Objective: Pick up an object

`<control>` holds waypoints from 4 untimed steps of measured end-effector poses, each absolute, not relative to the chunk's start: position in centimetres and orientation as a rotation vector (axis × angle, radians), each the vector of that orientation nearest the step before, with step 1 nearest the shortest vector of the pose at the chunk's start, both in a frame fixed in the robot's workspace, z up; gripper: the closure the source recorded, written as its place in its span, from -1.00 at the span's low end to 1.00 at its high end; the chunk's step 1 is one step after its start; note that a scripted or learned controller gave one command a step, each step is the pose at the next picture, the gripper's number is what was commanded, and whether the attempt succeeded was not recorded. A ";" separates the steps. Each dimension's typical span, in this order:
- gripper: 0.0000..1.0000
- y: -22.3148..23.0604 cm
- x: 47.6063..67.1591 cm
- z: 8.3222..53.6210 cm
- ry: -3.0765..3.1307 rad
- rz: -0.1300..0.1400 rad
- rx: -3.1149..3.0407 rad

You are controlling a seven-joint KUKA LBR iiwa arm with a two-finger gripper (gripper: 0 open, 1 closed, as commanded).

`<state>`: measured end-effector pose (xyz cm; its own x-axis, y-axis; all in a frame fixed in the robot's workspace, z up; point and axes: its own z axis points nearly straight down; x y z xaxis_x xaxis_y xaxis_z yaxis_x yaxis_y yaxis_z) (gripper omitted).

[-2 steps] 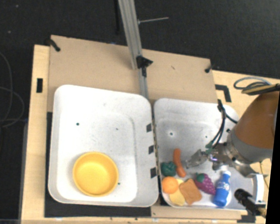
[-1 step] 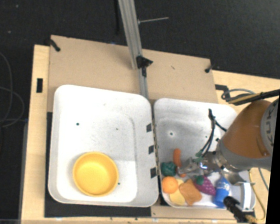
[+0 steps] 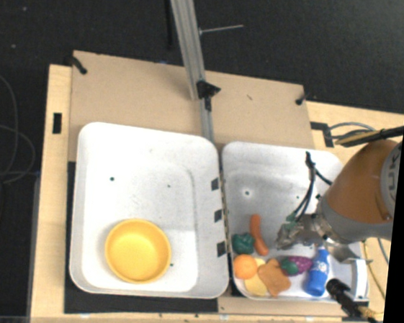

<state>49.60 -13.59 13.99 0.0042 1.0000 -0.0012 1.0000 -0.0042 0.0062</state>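
So, going across from the left: the left shallow white plastic bin (image 3: 151, 166) has just a round yellow plastic bowl (image 3: 138, 250) sitting near its front edge, well apart from any of the action. Everything that matters is in the right white bin (image 3: 266, 172), crammed into its front corner. There's a small dark green lumpy toy (image 3: 241, 242) right by the left wall, an orange carrot-shaped stick (image 3: 258, 234) just beside it lying with its long axis running from back-left to front-right, then an orange ball (image 3: 245, 266) touching a tan bread-like slab (image 3: 273, 277), a purple oblong toy (image 3: 294, 264), and a blue plastic bottle with a white cap (image 3: 318, 271) standing up near the front right. The two-finger gripper (image 3: 289, 234) hangs on the grey-and-orange arm (image 3: 362, 190) coming in from the right, and it sits just to the right of the carrot stick and just behind the purple toy. My guess is the carrot stick is the closest candidate, lying a short hop to the gripper's left, with the purple one nearly under it toward the front. The gripper itself is dark and blurry, so I honestly can't tell how it's set, and nothing looks to be in its hold
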 end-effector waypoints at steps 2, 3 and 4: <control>1.00 -14.6 50.7 24.8 2.220 0.005 2.213; 1.00 -14.7 50.9 28.3 2.222 0.004 2.213; 1.00 -9.6 50.4 26.7 2.228 0.001 2.214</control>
